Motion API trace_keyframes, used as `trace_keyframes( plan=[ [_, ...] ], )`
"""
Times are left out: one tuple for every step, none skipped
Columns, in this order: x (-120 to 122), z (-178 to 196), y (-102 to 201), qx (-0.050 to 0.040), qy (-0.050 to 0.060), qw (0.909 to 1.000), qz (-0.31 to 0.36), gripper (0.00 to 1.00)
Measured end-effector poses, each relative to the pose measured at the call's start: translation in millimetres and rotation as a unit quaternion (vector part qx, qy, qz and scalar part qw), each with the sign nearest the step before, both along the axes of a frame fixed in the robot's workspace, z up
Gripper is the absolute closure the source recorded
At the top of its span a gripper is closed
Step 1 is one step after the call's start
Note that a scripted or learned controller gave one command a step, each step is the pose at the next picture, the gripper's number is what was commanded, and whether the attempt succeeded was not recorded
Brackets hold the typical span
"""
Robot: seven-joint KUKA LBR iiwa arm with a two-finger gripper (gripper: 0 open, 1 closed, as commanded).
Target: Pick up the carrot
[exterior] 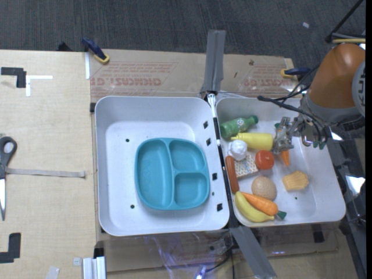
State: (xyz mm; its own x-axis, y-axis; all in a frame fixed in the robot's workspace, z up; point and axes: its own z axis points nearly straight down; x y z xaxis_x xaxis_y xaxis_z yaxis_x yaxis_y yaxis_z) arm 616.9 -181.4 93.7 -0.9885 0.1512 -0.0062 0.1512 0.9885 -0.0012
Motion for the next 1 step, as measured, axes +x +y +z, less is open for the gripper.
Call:
trace_keyframes(
  plan=[
    [-15.2,62.2,54.7,0.0008,0.000,0.9940,-0.109,1.00]
  ],
)
